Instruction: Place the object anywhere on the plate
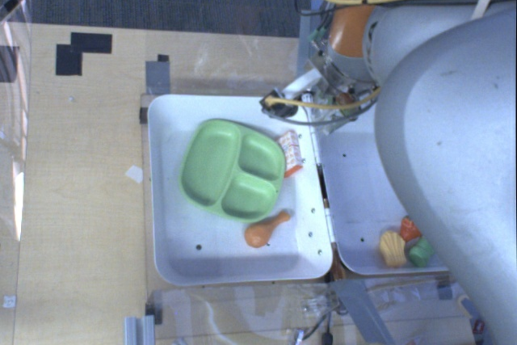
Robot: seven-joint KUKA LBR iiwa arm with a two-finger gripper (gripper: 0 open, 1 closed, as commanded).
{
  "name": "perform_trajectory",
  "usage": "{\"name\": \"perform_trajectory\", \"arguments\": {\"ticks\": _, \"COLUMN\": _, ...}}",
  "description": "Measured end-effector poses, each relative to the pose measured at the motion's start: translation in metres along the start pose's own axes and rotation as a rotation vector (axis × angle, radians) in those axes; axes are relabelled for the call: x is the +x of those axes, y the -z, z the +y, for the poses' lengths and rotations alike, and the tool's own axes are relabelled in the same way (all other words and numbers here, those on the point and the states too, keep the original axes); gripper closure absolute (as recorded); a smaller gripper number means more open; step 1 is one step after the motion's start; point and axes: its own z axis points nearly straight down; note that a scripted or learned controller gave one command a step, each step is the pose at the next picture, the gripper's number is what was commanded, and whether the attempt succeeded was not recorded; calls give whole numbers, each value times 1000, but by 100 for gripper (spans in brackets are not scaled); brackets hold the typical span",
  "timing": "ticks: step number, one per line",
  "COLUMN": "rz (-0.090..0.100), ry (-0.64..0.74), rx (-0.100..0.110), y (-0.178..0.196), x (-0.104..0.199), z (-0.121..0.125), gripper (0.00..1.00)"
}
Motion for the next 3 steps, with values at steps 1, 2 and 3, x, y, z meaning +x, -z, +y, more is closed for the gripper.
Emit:
{"name": "perform_trajectory", "arguments": {"ticks": 1, "rz": 3, "ry": 290, "rx": 0, "y": -8, "x": 25, "z": -47, "gripper": 100}}
{"name": "perform_trajectory", "arguments": {"ticks": 2, "rz": 3, "ry": 418, "rx": 0, "y": -37, "x": 31, "z": -92, "gripper": 100}}
{"name": "perform_trajectory", "arguments": {"ticks": 3, "rz": 3, "ry": 418, "rx": 0, "y": -37, "x": 31, "z": -91, "gripper": 0}}
